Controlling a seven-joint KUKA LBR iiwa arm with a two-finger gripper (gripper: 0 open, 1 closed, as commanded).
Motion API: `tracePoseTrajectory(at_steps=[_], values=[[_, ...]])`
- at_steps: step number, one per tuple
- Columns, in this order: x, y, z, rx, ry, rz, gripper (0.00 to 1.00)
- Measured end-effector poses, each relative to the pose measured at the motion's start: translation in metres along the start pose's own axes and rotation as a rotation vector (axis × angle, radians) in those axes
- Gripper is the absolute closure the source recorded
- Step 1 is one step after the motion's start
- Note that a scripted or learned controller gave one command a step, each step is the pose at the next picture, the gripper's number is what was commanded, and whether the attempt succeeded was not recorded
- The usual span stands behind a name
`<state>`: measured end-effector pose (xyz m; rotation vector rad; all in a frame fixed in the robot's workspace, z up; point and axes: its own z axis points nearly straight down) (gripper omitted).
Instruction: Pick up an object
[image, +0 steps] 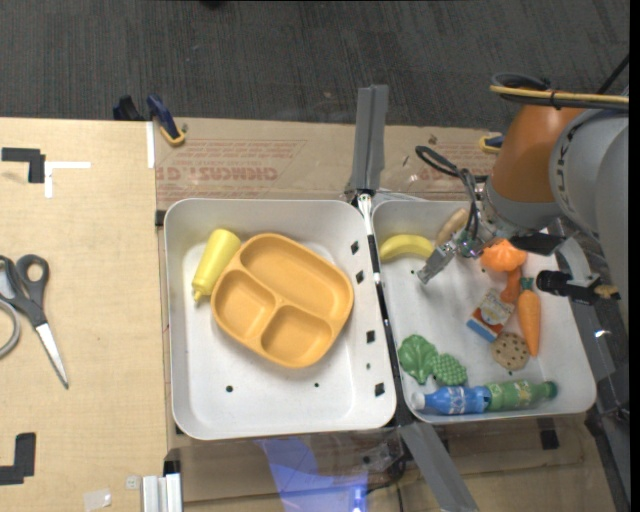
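My gripper (432, 270) hangs low over the back left part of the right bin (440, 318), slanting down to the left. Its tip is just right of a yellow banana (404, 246) that lies against the bin's back left corner, and I see nothing held in it. Right of the gripper sit an orange lump (502, 256), a carrot (529, 322), a small red and blue packet (489, 319) and a brown cookie (510, 350). At the front lie a green leafy toy (431, 360) and a blue and green bottle (489, 397).
The left bin (200, 380) holds an orange divided plate (283, 298) and a yellow bottle (214, 262) beside it. A grey divider (369, 140) rises between the bins at the back. Scissors (35, 310) lie on the bench at far left.
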<state>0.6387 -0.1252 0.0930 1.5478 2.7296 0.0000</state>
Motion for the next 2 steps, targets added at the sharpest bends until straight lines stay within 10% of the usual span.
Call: tracePoseTrajectory(at_steps=[1, 2], values=[[0.013, -0.052, 0.001, 0.002, 0.002, -0.013, 0.00], [-0.040, -0.012, -0.001, -0.001, -0.001, 0.144, 0.00]])
